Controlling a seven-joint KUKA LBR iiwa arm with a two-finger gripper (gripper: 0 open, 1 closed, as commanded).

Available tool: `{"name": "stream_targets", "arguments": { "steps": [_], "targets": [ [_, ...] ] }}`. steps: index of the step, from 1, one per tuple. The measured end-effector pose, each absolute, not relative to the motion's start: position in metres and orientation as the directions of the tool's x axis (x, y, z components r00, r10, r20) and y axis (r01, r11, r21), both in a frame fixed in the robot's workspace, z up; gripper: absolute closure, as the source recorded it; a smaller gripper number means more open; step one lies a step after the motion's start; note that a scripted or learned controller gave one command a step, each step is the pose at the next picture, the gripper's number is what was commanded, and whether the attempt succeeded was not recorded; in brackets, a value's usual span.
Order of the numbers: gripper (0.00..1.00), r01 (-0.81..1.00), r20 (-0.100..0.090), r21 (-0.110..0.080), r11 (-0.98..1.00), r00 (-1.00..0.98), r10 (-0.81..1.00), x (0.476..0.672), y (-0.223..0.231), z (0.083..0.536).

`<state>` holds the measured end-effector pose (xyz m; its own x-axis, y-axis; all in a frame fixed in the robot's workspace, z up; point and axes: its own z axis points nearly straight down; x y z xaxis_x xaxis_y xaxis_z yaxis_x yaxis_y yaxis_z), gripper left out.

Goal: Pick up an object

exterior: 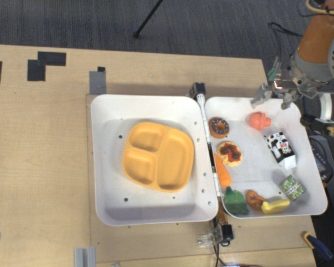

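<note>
Overhead, gripper (274, 96) hangs at far rim of right bin (317, 199), fingers spread apart, nothing between them. Pink lump (260, 120) lies just below gripper, near but apart. Black-and-white carton (280, 147) sits mid-bin, toward right wall. Chocolate donut (219, 127) and small tart (230, 152) lie by left wall; orange carrot (224, 175) under tart, green piece (235, 201) under carrot. Pretzel (253, 198) touches yellow banana (276, 206) at near edge; green box (292, 187) just above banana. Left bin (108, 149) holds yellow divided plate (157, 155), centred.
</note>
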<state>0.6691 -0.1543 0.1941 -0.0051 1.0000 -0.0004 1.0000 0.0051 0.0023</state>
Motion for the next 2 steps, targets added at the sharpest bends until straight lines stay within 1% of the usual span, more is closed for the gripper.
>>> {"name": "stream_targets", "arguments": {
  "steps": [1, 2],
  "targets": [
    [0.0, 0.987, -0.001, 0.0, 0.162, -0.162, 0.987, 0.609, -0.201, 0.108],
    [1.0, 0.986, -0.003, 0.006, 0.165, -0.165, 0.986, 0.611, -0.2, 0.119]
  ]
}}
